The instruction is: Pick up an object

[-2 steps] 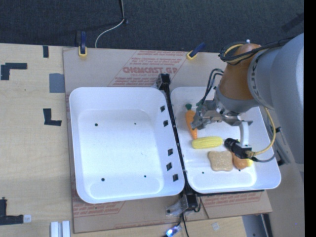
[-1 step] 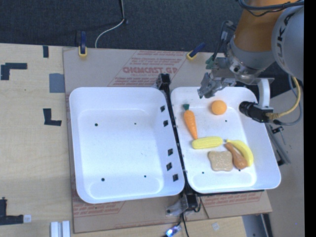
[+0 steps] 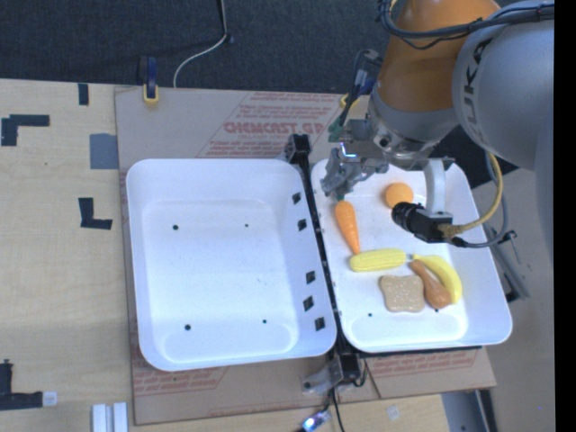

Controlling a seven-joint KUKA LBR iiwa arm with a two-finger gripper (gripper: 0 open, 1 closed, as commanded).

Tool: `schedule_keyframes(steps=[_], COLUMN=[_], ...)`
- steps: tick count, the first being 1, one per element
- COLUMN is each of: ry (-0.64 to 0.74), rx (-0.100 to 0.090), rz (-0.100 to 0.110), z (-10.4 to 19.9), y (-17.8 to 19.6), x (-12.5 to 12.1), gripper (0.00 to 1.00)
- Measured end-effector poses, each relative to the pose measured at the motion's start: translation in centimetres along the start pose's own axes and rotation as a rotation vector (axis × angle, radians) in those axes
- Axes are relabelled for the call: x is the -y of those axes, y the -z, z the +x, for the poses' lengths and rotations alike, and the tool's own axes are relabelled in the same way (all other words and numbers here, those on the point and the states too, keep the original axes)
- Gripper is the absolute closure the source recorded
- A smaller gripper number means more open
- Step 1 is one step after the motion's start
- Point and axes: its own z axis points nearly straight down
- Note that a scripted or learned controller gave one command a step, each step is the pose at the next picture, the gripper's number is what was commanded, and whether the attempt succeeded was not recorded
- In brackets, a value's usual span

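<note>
A toy carrot (image 3: 347,226) lies in the right bin (image 3: 486,327), near its left wall, tip pointing down the view, with the gripper (image 3: 338,180) hanging just above its top end; whether the claw is spread or clenched cannot be told. Further right lie an orange (image 3: 398,193), a corn cob (image 3: 377,260), a banana (image 3: 446,275), a sausage (image 3: 431,285) and a bread slice (image 3: 401,293). The left bin (image 3: 216,259) sits alongside.

Grey arm (image 3: 508,70), orange band (image 3: 441,12), seemingly yellow cable, metallic tool (image 3: 345,174).
</note>
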Motion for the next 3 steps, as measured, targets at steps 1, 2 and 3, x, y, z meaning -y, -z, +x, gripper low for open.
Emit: schedule_keyframes(steps=[1,2,3], ry=[-0.006,-0.007,-0.005], rx=[0.001,0.001,0.001], rz=[0.001,0.000,-0.001], z=[0.8,0.6,1.4], y=[0.8,1.7,4.0], x=[1.6,2.4,4.1], gripper=[1.00,1.00,1.00])
